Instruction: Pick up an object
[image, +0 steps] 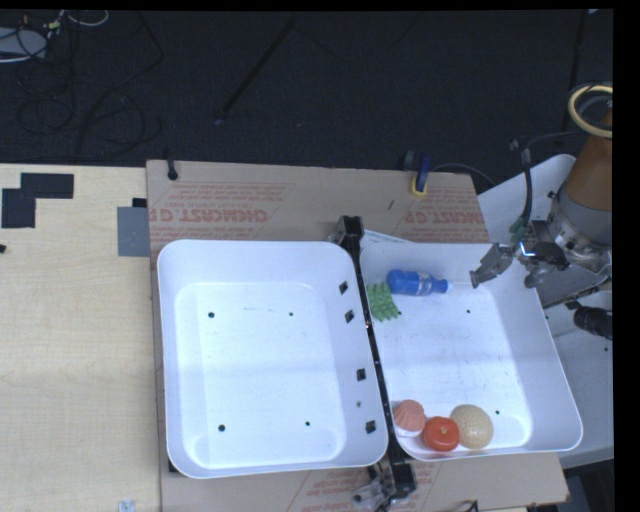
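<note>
The right bin (520, 380) lies under the claw (508, 262); whether the claw is released or clenched cannot be told. Just left of it, the blue bottle (415, 284) is seen lying flat; it could be rolled away.

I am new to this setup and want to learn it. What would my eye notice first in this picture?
Probably the bright blue bottle lying near the far edge of the right bin, with a green toy beside it at the divider. Then three round pieces, pink, red and beige, clustered in that bin's near corner. The gripper hangs over its far right rim.
</note>
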